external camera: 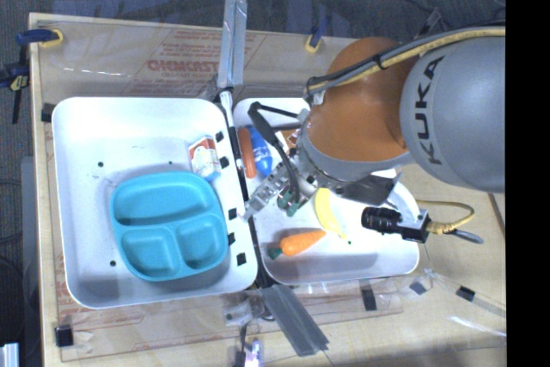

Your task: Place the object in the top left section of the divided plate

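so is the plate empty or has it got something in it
Empty: all three sections of the blue plate show bare; the carrot lies in the right bin.

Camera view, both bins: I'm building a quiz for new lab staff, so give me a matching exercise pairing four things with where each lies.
Things:
1. divided plate
2. carrot
3. banana
4. small red and white packet

Places:
A. right bin, near its front wall
B. left bin, just behind the plate
C. right bin, just behind the carrot
D. left bin, toward its front

Pairs: 1-D, 2-A, 3-C, 4-B
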You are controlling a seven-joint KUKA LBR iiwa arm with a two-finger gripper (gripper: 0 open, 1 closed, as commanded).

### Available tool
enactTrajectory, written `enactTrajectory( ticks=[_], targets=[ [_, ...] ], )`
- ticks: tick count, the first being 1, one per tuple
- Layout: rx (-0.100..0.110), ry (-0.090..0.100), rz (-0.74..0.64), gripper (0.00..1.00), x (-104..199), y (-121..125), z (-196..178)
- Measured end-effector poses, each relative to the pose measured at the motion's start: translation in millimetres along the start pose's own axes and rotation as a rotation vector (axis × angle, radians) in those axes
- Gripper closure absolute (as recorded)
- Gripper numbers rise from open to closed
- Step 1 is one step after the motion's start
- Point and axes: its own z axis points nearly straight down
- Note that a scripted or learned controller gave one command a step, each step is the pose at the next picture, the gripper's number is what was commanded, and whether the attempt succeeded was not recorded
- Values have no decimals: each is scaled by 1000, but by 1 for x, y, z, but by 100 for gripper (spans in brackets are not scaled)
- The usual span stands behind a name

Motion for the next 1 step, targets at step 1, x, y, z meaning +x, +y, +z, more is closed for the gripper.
enactTrajectory(
  ticks=[1],
  targets=[
    [3, 5, -264, 100, 34, 31, 53]
  ],
)
